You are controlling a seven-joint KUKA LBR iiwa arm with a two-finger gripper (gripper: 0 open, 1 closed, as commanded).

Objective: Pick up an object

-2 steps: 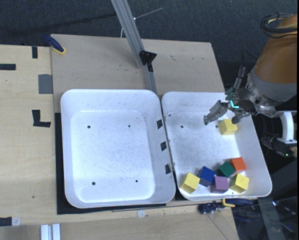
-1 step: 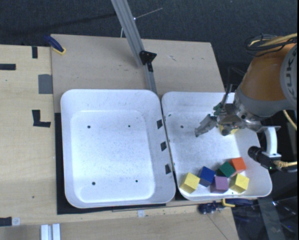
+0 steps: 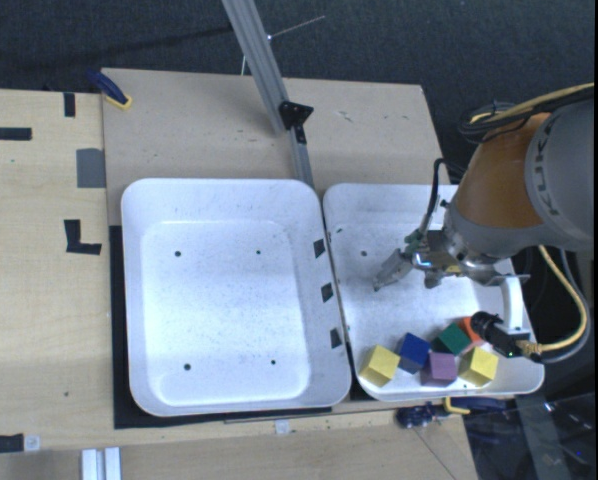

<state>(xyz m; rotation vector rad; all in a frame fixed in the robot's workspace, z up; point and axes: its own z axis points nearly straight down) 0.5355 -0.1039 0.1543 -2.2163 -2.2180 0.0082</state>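
Several small blocks lie along the near edge of the right bin (image 3: 369,218): a yellow cube (image 3: 380,365), a blue cube (image 3: 413,351), a purple cube (image 3: 441,367), a green cube (image 3: 452,340), a second yellow cube (image 3: 482,365) and an orange piece (image 3: 472,326). My gripper (image 3: 404,282) hangs over the middle of the right bin, above bare floor and farther back than the blocks. Its two fingers (image 3: 387,273) are spread apart, so it is open with nothing between them.
The left bin (image 3: 219,193) sits beside the right one, sharing a raised middle rim. A slanted metal pole (image 3: 264,63) crosses the bench at the back. The grey and orange arm (image 3: 509,183) covers the right bin's right side. Cables trail at the right edge.
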